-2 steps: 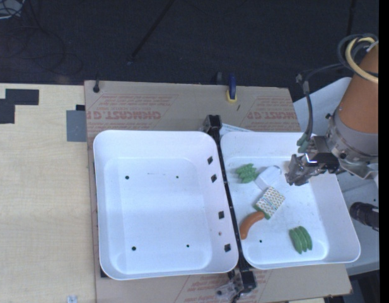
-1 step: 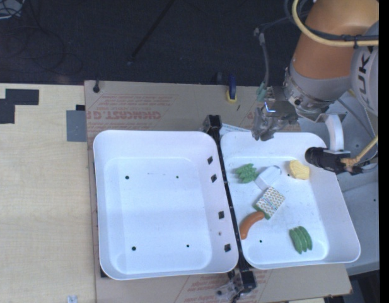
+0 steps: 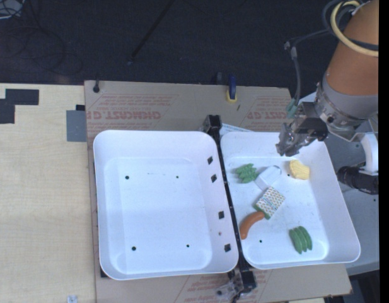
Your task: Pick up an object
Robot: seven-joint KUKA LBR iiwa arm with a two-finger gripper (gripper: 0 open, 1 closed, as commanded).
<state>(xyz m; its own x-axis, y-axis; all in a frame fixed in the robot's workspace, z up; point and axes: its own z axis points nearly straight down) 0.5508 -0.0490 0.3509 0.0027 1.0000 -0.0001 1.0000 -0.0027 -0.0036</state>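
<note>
In the camera view, two white bins sit side by side on the table (image 3: pixel 36 201); the left bin (image 3: pixel 112 147) lies beside the right bin (image 3: pixel 345 232), which carries every object. The gripper (image 3: pixel 289 145) hangs over the right bin's far part, and how far it is open cannot be told. Just near-right of it lies a yellow piece (image 3: pixel 299 169). Left of that sits a green leafy toy (image 3: pixel 246 172), with a white block (image 3: pixel 268 177) between them. Nearer lies a patterned packet (image 3: pixel 270 201), tilted, touching an orange carrot-like toy (image 3: pixel 249 223) whose long axis runs near-left to far-right. A green pod (image 3: pixel 301 239) lies near-right, well apart.
</note>
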